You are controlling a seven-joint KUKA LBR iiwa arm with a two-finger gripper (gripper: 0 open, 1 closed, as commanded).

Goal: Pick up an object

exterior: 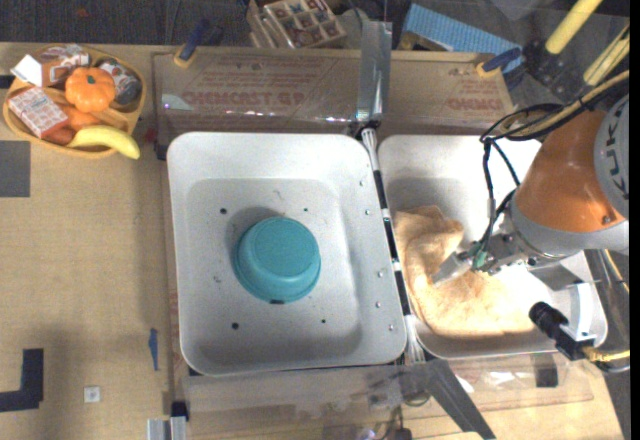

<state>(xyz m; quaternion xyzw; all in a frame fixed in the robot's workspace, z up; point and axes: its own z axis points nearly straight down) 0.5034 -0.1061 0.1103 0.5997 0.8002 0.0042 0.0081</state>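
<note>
Desk (pixel 80 268) carries two white bins. Left bin (pixel 200 178), frame centre, holds an upturned teal bowl (pixel 278 258). Right bin (pixel 440 163), lower right, holds a crumpled tan cloth (pixel 450 293), likely the pick target. Arm (pixel 570 188) leans in from right so tool (pixel 462 263) sits low over cloth's middle; tool's state can't be told, grasp unconfirmed.
</note>
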